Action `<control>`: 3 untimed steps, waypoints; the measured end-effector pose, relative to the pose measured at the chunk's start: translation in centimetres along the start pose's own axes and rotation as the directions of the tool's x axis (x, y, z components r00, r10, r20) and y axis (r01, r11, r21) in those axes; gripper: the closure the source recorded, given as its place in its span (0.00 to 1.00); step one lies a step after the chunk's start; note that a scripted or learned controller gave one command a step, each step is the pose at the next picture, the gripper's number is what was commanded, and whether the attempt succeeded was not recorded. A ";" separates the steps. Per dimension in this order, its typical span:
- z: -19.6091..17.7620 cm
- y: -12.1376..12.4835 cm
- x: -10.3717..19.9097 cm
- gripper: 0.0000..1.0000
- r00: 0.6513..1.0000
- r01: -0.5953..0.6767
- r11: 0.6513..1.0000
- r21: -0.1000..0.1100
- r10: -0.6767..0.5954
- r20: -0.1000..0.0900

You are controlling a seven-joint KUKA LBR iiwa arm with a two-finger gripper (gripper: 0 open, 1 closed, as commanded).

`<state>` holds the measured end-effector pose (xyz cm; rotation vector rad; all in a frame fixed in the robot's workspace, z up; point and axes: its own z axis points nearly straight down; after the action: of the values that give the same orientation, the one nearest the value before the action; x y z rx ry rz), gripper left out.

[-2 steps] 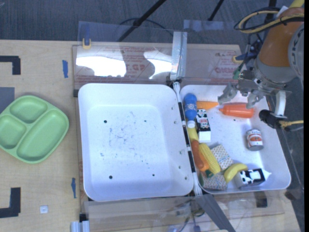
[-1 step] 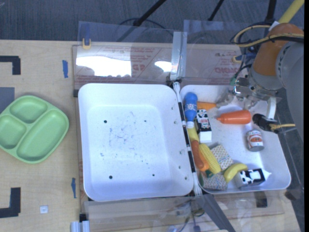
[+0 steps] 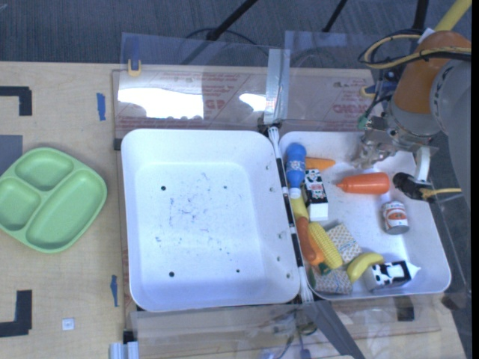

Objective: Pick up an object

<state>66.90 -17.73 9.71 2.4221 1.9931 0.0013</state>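
**My pincer over the right bin**

I count two white bins: the left bin and the right bin. The right one carries one orange bottle, one blue bottle, one corn cob, one banana, one small can and two cow-patterned cartons. The orange bottle lies flat, long axis left to right, cap end pointing left. My pincer hangs just above it near the bin's far wall; I cannot tell whether it is released or clenched. One green divided plate rests on the wooden bench.
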 end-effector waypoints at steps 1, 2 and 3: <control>1.2 0.2 -1.5 1.00 0.949 -0.315 0.949 0.002 0.315 -0.001; -13.7 0.2 -1.6 1.00 0.852 -0.523 0.852 0.004 0.523 0.001; -15.2 -1.1 0.0 1.00 0.532 -0.847 0.532 0.004 0.847 0.003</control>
<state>65.79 -17.43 24.93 3.0881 0.5734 -0.0006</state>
